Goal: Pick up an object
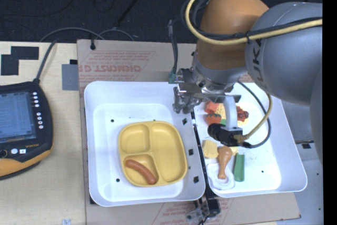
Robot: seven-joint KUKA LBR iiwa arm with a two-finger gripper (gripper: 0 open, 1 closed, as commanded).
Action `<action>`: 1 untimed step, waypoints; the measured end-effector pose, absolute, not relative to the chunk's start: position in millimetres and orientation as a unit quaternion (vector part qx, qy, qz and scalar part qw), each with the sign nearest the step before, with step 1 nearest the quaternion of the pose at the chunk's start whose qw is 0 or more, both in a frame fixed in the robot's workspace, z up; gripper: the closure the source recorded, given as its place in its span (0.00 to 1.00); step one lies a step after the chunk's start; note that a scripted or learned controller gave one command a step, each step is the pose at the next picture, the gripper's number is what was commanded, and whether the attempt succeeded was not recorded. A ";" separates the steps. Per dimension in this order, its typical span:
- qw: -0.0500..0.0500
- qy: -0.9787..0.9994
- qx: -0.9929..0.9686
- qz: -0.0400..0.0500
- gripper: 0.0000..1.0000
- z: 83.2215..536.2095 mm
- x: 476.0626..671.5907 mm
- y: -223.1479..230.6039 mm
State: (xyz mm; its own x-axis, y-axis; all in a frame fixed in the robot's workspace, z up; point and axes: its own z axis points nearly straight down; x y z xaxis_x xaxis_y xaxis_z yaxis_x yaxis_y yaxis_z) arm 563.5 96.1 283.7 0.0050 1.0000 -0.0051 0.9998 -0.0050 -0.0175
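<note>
Arm [231, 29] over right bin [287, 171], far left corner. Gripper [184, 98] at its left wall, grip state unreadable. Left bin [100, 166]: yellow plate [175, 144] centred, sausage [141, 171] in near compartment. Right bin's near left: drumstick [224, 160], green stick [239, 167] just beside.

Two white bins [102, 108], one yellow three-compartment plate [134, 139], one sausage [140, 170], one drumstick [224, 162], one green stick [239, 167], one pale yellow wedge [210, 148], one teach pendant [21, 126], red-orange pieces [213, 108] partly hidden, number unclear

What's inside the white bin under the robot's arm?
A drumstick, a green stick, a yellow wedge and red-orange pieces. The arm covers the bin's back part, so anything there is hidden.
</note>
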 end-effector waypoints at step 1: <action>0.004 -0.706 -0.708 0.005 1.00 230.2 539.4 65.9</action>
